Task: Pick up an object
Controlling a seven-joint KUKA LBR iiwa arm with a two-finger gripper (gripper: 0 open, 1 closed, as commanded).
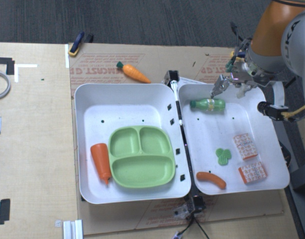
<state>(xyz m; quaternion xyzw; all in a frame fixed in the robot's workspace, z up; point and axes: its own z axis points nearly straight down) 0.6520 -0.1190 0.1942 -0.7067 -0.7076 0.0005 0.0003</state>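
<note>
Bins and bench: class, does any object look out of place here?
Yes. One carrot lies on the cardboard behind the left bin, outside both bins, while the other toys sit inside them.

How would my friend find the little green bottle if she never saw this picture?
Look in the right bin, up near its far edge, just under the gripper. The green bottle lies on its side there, away from the other things. It is long with a label, unlike the small green leafy toy lower down.

Grey arm (286, 39), orange band, black cable, possibly metal wrist.
</note>
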